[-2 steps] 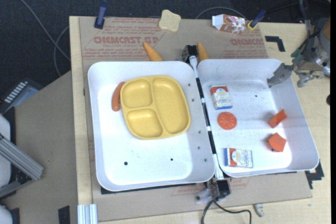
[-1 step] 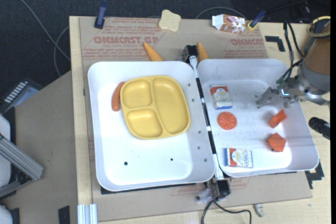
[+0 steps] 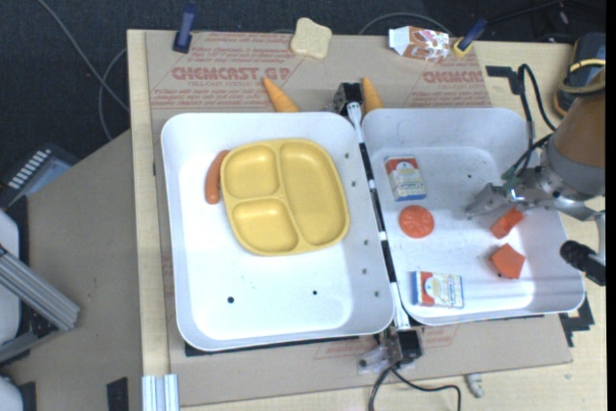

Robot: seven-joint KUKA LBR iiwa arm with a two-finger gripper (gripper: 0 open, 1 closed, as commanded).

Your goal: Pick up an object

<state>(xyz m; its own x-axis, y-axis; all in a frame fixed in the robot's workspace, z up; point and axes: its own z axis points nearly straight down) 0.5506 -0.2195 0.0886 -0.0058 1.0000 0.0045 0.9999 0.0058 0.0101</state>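
The right bin (image 3: 452,125) holds a small red and white carton (image 3: 405,178) standing near its left wall. A round red slice (image 3: 416,222) lies just below that carton. An orange chunk (image 3: 507,222) sits toward the right side, with a second orange block (image 3: 507,261) below it. A flat carton (image 3: 438,290) lies by the front rim. My gripper (image 3: 496,202) reaches in from the right and hovers low directly over the upper orange chunk, touching or nearly touching it. The view does not show anything held in it.
In the left bin (image 3: 192,284) a yellow divided plate (image 3: 284,195) has a red sausage (image 3: 213,178) by its left edge. Behind the bins lie a bread slice (image 3: 311,38), two carrots (image 3: 279,96) (image 3: 372,94), a small carton (image 3: 420,42) and blue clips (image 3: 184,28).
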